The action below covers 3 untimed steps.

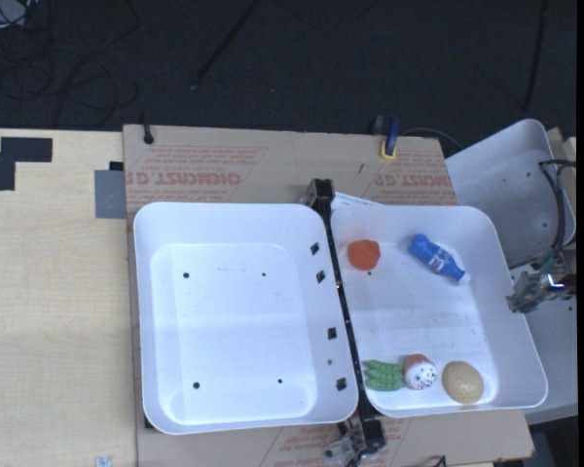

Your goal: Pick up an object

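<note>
The right bin [487, 290] served as the landmark. An orange ball [364, 254] lay near its far left corner, with a blue bottle [436, 258] to the ball's right. Along its near wall lay a green toy [383, 375], a red-and-white ball [419, 372] and a tan egg [462, 381]. The gripper [537, 290] sat just outside its right wall; its opening could not be determined.

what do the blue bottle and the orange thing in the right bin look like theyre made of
Blue bottle: probably plastic, with a smooth blue body and a white end. Orange thing: matte and round with no shine, perhaps foam or rubber; the view is too coarse to be sure.
</note>
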Each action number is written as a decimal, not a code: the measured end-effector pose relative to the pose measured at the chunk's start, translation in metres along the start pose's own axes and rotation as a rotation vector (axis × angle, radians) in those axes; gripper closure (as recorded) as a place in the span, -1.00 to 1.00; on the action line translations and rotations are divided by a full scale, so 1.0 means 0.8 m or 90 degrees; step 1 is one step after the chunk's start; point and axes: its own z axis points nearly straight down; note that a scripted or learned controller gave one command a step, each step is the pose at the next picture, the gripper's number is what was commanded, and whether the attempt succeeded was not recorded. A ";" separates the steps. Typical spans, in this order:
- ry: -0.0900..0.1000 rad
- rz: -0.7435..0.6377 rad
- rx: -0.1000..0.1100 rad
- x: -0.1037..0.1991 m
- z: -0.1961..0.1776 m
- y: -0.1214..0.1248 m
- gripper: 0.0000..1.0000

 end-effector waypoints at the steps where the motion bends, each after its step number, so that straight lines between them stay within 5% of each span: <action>1: 0.000 -0.001 0.000 -0.001 -0.013 0.000 1.00; 2: 0.000 -0.001 0.001 -0.001 -0.024 0.000 1.00; 3: 0.001 0.000 0.001 0.001 0.031 0.010 1.00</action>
